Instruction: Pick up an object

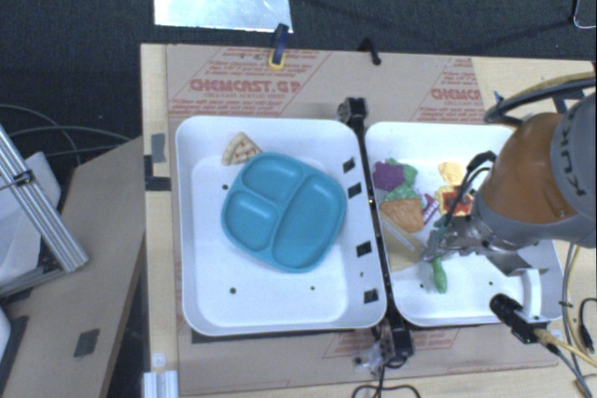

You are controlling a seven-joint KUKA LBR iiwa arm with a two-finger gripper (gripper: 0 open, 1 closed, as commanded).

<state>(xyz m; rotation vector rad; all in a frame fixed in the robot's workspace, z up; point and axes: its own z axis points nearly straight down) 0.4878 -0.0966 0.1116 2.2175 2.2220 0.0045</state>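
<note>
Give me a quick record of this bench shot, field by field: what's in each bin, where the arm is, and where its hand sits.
left bin: shallow white bin holding a blue divided plastic plate and a tan waffle-patterned wedge at its far left corner
right bin: shallow white bin holding a pile of toy foods, among them a purple grape bunch, a yellow piece and a green stick-shaped piece
arm: grey with orange band, over the right bin
hand: low over the toy pile, beside the green piece
grasp: cannot tell
</note>
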